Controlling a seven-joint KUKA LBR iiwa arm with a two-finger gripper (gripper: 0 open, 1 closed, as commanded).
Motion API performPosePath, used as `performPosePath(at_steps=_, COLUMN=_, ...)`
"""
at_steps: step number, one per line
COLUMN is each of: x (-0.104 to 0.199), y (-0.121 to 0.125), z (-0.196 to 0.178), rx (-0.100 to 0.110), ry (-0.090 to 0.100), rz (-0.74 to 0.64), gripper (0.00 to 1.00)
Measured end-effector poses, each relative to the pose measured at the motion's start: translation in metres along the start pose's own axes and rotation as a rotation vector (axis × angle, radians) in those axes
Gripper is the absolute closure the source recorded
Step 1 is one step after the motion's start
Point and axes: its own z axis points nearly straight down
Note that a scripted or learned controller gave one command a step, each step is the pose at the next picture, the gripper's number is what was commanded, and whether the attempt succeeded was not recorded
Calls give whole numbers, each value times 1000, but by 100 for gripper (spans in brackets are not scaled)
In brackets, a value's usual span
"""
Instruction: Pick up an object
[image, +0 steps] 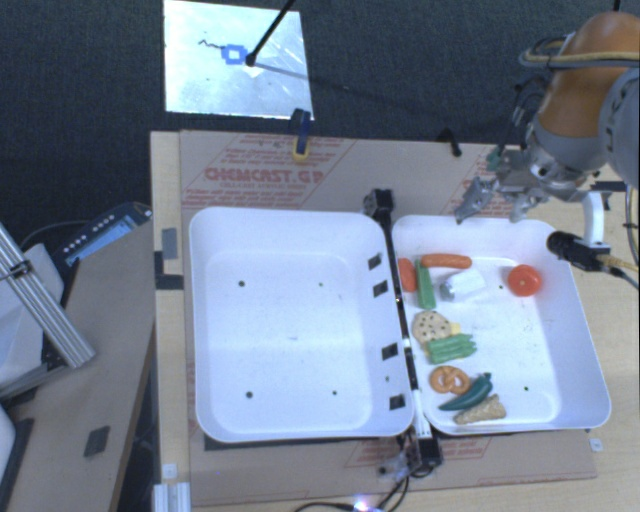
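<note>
The table (250, 165) carries two white bins side by side. The left bin (290, 320) has only bare floor to show, and the right bin (575, 390) holds all the small things. The arm (590, 90) comes in from the right and stops above the far right corner of the right bin. The gripper (497, 200) hangs over the far rim of that bin, and its jaws stand spread with nothing between them.

I think the step in hand is to choose one object and descend on it. The best choice seems the red tomato (523, 281), because it lies alone on the right side of the bin, well apart from the others, so the jaws can close around it freely. The orange sausage (445, 261) on the far side is also near the gripper, but the green bean (426, 285) and a white piece (463, 285) lie just beside it. The cracker (431, 325), the pea pods (451, 348), the pretzel (449, 379) and the dark green pepper (468, 391) are crowded near the middle wall, where one finger may hit a neighbour.
</note>
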Motion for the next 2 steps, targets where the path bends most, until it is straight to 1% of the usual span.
performPosePath(at_steps=1, x=0, y=1, z=-12, rx=-4, ry=0, rz=-3, gripper=100)
performPosePath(at_steps=2, x=26, y=2, z=-310, rx=-19, ry=-3, rz=-4, gripper=100)
